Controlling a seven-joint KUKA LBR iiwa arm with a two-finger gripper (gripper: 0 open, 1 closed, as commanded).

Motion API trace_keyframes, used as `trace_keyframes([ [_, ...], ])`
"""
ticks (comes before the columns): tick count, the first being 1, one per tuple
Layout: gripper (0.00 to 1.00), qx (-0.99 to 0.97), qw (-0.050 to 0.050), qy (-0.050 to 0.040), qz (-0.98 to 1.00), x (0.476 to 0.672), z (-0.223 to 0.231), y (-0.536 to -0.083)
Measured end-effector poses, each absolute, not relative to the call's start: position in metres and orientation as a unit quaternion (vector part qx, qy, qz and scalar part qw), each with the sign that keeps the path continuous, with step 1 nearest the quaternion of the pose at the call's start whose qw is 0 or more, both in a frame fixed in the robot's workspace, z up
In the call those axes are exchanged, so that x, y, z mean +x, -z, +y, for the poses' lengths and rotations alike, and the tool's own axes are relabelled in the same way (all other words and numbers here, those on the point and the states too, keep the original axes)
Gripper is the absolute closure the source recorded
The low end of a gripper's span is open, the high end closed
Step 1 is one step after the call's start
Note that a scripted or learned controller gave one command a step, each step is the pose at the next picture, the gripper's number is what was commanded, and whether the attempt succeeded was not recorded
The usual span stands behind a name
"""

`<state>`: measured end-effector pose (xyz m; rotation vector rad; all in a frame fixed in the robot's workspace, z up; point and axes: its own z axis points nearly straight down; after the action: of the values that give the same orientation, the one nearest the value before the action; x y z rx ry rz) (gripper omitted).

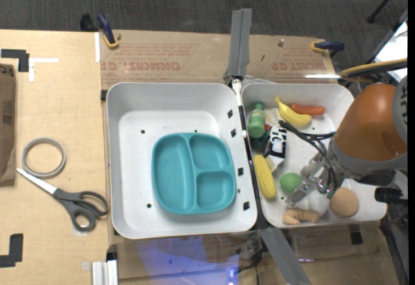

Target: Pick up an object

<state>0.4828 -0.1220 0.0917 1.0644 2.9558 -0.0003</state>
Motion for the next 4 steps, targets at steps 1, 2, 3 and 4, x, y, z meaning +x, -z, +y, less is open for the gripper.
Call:
trace_keyframes([
  [1, 0.00, 0.452, 0.002, 0.0005, 0.892, 0.557, -0.184, -0.137],
  [2, 0.00, 0.449, 0.000, -0.0025, 0.894, 0.549, -0.189, -0.092],
  [3, 0.00, 0.503, 0.008, -0.0024, 0.864, 0.483, -0.183, -0.095],
  [4, 0.00, 0.520, -0.007, -0.0127, 0.854, 0.486, -0.200, -0.104],
])
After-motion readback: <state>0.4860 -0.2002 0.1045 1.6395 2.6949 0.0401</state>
